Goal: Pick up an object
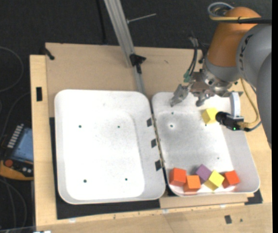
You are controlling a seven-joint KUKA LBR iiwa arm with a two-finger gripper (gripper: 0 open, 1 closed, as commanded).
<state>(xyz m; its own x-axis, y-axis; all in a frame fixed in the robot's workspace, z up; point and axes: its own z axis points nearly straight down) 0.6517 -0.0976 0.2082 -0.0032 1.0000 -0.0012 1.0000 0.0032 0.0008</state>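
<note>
yellow cube: right bin, far end, just beside pincer | judged light, stiff, smooth; grip flat opposite faces | pincer: fingers spread, holding nothing | other blocks: near edge, well apart

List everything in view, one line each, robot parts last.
white bins: 2, white, side by side on the bench, left and right.
orange blocks: 3, orange, near edge of the right bin.
yellow blocks: 2, yellow, one at the near edge, one up by the arm.
purple block: 1, purple, near edge among the others.
pendant: 1, orange and blue, floor at left.
arm: 1, grey with orange band, over the right bin's far edge.
gripper: 1, dark, above the right bin's far end.
</note>
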